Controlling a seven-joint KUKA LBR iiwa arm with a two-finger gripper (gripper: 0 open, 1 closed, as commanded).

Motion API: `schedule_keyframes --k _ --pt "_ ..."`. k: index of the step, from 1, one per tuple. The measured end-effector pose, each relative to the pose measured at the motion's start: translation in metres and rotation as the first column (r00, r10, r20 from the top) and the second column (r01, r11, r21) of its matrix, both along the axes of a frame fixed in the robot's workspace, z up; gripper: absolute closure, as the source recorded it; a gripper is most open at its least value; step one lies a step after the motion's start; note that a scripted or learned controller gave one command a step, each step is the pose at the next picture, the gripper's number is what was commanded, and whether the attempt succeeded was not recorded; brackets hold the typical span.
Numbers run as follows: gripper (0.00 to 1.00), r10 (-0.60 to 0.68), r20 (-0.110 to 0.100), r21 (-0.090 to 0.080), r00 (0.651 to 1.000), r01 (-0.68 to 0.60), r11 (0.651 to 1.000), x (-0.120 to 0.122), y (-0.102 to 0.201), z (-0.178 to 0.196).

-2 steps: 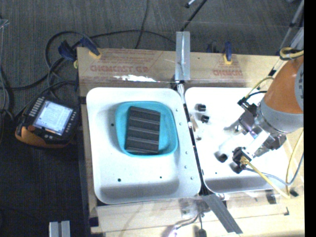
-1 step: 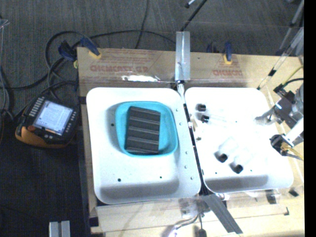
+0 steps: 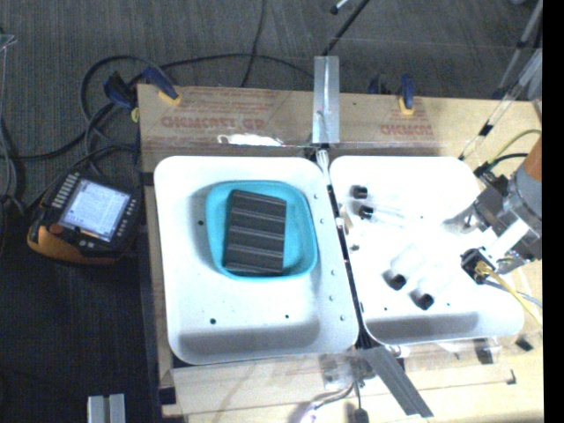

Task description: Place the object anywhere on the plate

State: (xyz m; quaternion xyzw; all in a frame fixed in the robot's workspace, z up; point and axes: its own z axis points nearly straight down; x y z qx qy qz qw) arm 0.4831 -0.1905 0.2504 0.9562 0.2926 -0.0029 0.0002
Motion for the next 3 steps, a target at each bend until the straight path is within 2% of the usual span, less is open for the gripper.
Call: schedule_keyframes --k 1,2,3 --pt "0.00 -0.031 -0.001 0.003 1.000 0.031 1.000 0.000 0.059 -0.042" --pt "0.00 0.051 0.002 0.000 0.999 -0.051 0.999 0.000 -0.010 0.016" --pt "0.00 -0.011 0.000 0.000 1.000 0.011 1.000 0.000 -0.006 -0.006"
